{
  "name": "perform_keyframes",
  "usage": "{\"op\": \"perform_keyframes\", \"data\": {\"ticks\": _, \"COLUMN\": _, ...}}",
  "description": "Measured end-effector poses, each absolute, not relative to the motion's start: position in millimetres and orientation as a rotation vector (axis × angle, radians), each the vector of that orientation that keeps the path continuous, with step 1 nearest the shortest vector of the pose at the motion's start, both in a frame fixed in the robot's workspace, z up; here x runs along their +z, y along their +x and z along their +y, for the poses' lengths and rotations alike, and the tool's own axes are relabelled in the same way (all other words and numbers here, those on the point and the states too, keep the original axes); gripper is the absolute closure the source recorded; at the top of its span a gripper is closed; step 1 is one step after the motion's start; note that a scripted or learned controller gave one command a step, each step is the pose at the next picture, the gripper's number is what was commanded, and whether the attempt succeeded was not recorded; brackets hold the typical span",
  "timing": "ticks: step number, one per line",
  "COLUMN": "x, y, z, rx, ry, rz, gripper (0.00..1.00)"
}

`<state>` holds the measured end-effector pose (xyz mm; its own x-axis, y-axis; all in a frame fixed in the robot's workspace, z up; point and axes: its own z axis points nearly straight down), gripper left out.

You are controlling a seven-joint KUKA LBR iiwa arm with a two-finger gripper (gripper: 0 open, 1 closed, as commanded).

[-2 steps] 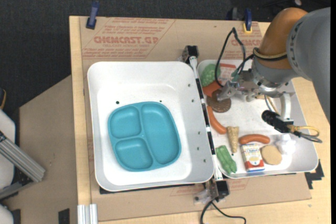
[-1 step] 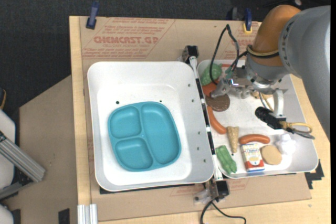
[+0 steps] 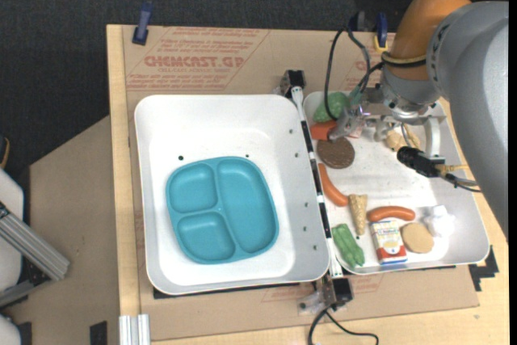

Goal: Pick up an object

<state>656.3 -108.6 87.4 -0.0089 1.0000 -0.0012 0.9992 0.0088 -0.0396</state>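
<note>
Dark carpet all around the bench [image 3: 202,65], and we've got two white bins on it. Left bin [image 3: 153,133] holds a teal tray [image 3: 222,208]. Right bin [image 3: 464,234] is full of toy food: brown disc [image 3: 335,153], hotdog [image 3: 391,214], green pepper [image 3: 348,244]. We see the gripper [image 3: 355,119] at the far end just above the disc; can't tell its opening.

Your arm's gripper [image 3: 353,119] hangs low over the right bin [image 3: 460,242], just above a brown disc [image 3: 335,153]; teal tray [image 3: 222,208] left.
</note>
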Motion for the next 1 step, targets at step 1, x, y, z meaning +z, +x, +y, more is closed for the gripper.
{"op": "perform_keyframes", "data": {"ticks": 1, "x": 90.1, "y": 664.7, "z": -186.4, "rx": 0.007, "ry": -2.224, "rz": -2.216, "gripper": 0.00}}
